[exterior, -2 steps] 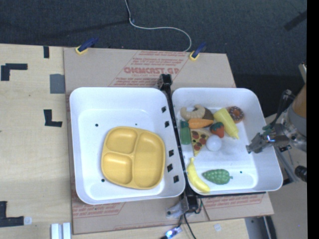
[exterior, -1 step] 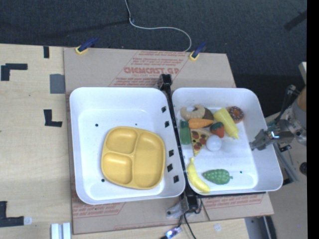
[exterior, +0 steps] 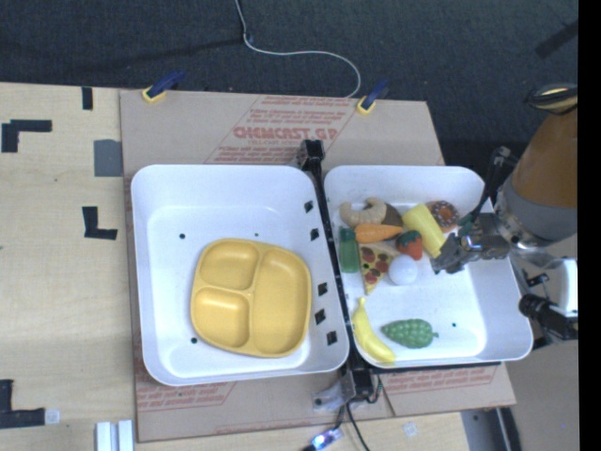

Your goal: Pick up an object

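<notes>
Cardboard-topped bench bears two white bins, the left bin [exterior: 150,252] with one yellow tray [exterior: 251,297], the right bin [exterior: 470,308] with roughly nine toy foods, where the gripper [exterior: 449,257], grip unreadable, hovers just beside the white ball [exterior: 404,271], so I judge it approaching, needing descent.

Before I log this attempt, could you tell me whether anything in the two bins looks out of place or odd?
Nothing stands out. The yellow divided plate lies flat in the left bin; the toy foods are clustered intact in the right bin, with the gripper low beside them.
</notes>
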`<action>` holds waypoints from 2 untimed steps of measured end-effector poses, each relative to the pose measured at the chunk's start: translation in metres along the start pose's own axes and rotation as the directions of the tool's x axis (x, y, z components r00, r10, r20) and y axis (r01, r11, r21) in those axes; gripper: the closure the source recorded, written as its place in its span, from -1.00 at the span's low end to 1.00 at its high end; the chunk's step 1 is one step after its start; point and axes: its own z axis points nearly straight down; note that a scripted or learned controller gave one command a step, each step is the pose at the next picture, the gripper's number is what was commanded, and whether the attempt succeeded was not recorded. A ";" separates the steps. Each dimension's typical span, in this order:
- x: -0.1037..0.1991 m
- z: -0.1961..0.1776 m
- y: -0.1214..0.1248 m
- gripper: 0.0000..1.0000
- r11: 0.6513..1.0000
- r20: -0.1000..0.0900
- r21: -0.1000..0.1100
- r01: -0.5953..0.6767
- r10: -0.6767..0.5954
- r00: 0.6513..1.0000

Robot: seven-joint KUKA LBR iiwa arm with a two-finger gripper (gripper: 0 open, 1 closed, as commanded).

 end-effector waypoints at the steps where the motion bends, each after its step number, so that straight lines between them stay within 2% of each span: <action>1: 0.058 0.006 0.018 1.00 1.000 -0.001 0.001 0.000 0.000 1.000; 2: 0.088 -0.009 0.010 1.00 1.000 0.000 0.001 -0.003 0.003 1.000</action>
